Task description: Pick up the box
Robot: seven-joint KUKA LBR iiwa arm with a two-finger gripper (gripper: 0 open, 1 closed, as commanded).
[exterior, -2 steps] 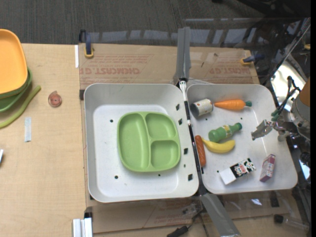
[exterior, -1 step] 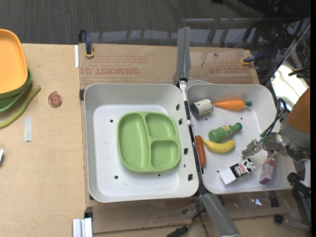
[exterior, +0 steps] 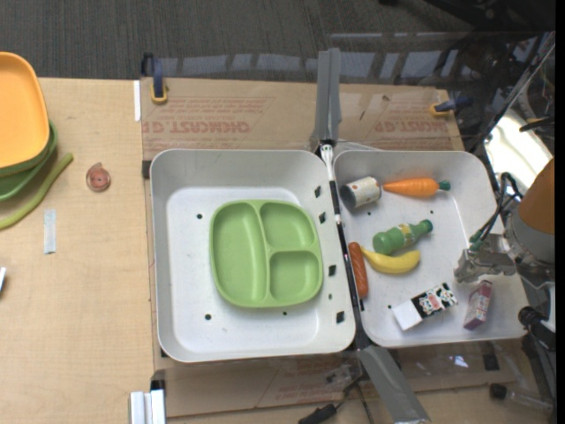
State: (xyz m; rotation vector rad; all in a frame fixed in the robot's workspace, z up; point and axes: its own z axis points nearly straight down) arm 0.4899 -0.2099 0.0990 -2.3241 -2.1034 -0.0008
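The box lies flat in the right bin, near the front edge, white with a black-and-white print. The gripper hangs over that bin's right side, just right of the box and above a pink bottle. Honestly can't tell whether it's open or closed. A banana lies just behind the box.

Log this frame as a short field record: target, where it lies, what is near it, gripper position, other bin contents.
target: box, white with black-and-white print
location: right bin, front part, lying flat
neighbours: pink bottle to its right, banana behind it
gripper: over the right bin's right side, above the pink bottle, apart from the box
other right-bin items: carrot, can, green bottle, sausage
left bin: holds green divided plate
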